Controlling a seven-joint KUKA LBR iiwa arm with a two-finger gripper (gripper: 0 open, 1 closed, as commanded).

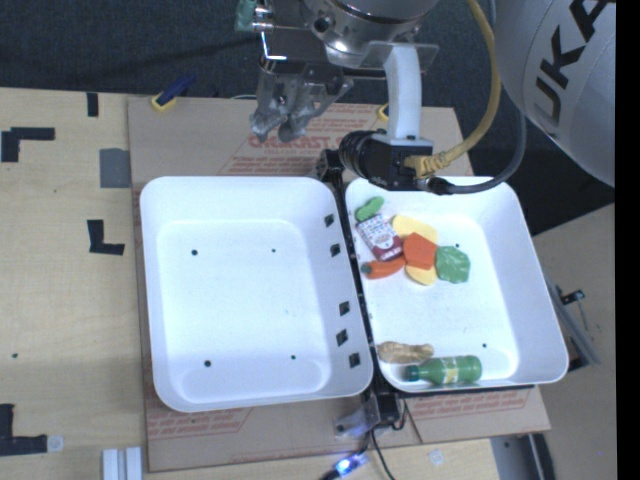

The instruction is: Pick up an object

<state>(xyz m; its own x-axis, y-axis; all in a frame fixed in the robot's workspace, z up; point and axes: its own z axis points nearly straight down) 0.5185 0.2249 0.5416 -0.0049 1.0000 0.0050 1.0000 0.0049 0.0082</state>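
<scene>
Looking down at a slant, the camera view shows two shallow white bins side by side on a sheet of brown cardboard over a light wooden bench (60, 298). The left bin (160, 298), in the middle of the frame, has only small dark dots on its floor. The right bin (500, 298), right of centre, holds everything to be picked. Along its upper left edge lies a small green piece (370, 208), and just below it a red-and-white sachet (377, 235) whose label cannot be read. Beside the sachet sit a yellow piece (414, 228), an orange piece (420, 252) and a green leafy lump (452, 264), all bunched together and touching. A thin orange strip (385, 266) lies at the sachet's lower end. Well apart, along the bin's lower edge, a tan irregular piece (404, 350) lies just above a green bottle (446, 371) on its side with a yellow label, its print too small to read.

The gripper (286, 120) hangs at the upper middle of the frame, above the cardboard beyond the bins' top edges, with nothing between its fingers; how wide they stand cannot be told. White letters "UKA" show on the arm casing (575, 58) at the upper right.
</scene>
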